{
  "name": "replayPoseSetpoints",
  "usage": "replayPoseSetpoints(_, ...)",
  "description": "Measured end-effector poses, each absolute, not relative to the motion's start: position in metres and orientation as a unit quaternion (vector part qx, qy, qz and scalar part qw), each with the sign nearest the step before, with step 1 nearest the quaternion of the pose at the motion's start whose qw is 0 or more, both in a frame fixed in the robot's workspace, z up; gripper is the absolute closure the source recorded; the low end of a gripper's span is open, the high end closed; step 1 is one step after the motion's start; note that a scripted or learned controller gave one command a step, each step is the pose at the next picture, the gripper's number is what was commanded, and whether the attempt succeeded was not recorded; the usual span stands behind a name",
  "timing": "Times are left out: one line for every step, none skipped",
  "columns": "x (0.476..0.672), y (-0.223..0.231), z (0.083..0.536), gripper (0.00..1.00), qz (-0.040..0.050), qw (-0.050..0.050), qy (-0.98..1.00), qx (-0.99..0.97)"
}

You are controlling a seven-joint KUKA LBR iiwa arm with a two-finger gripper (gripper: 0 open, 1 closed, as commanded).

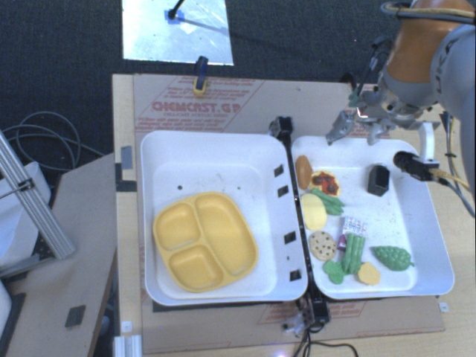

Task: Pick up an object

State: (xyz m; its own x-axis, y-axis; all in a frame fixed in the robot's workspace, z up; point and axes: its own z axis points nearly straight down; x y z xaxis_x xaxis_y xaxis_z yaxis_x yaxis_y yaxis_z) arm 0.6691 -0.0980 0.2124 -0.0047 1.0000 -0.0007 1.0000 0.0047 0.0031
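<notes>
My gripper [355,134] hangs over the far rim of the right bin [431,229], its two fingers spread open with nothing between them. Several toy foods lie in that bin, nearer the camera than the gripper. A brown bread roll [303,172] and a pizza slice [325,181] are closest to it. A black block [378,179] sits to their right. Further forward lie a yellow fruit [314,214], a cookie [321,245], a small printed packet [354,225], green stalks [353,251] and a green leafy piece [392,256].
The left bin [171,155] holds a yellow divided tray [204,240]. A black hinge strip [291,199] runs between the bins. Behind the bins, a metal sheet [177,21] lies on the dark floor, and cables [44,136] lie at the left.
</notes>
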Motion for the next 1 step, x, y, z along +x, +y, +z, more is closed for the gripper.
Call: replayPoseSetpoints(0.6685, 0.0143, 0.1833, 0.0, 0.0018, -0.002, 0.712, 0.702)
